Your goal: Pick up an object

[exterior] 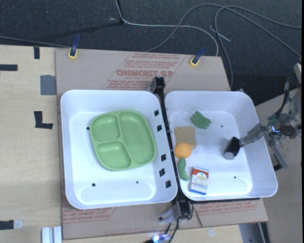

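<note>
The right bin (243,186) holds several small things. A green leafy piece (200,119) lies at the back, with a tan square pad (185,134) in front of it. An orange ball (183,150) and a green pod (182,169) sit by the divider. A red and white box (198,180) lies near the front. Towards the right wall lies a short black cylinder (232,148). My gripper (254,132) reaches in low over the right rim, and its grey tip ends just beside the black cylinder. Whether it touches the cylinder is unclear.
A green divided plate (122,139) lies in the left bin (76,186). A black divider (164,135) with clips runs between the bins. Cables trail over the dark floor behind the bench. Arm hardware (289,128) crowds the right edge.
</note>
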`<state>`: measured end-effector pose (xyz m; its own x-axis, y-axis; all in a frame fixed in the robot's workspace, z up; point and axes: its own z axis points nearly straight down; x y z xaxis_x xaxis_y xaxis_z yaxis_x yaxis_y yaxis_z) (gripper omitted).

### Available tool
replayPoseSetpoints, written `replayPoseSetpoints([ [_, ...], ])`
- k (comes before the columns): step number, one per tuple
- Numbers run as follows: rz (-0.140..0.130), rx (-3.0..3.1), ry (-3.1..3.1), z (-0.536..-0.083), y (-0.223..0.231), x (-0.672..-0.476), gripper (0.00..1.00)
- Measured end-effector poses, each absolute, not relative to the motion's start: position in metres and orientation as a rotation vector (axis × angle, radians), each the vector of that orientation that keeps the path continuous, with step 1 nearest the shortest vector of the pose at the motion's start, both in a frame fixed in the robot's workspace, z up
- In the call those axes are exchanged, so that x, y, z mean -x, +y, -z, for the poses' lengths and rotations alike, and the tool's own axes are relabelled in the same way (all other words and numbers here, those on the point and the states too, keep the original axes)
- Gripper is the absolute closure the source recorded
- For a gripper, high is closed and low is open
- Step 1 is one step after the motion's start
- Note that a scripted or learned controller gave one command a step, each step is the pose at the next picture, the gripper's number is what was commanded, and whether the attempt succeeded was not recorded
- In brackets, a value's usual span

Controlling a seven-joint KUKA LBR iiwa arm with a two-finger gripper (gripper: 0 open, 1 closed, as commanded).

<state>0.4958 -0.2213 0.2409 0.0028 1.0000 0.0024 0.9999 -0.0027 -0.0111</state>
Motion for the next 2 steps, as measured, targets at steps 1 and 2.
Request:
replayPoseSetpoints([
  [1,-0.002,2.220,-2.221,-0.246,-0.221,-0.498,0.00],
  [2,-0.005,2.216,-2.218,-0.186,-0.212,-0.500,0.00],
])
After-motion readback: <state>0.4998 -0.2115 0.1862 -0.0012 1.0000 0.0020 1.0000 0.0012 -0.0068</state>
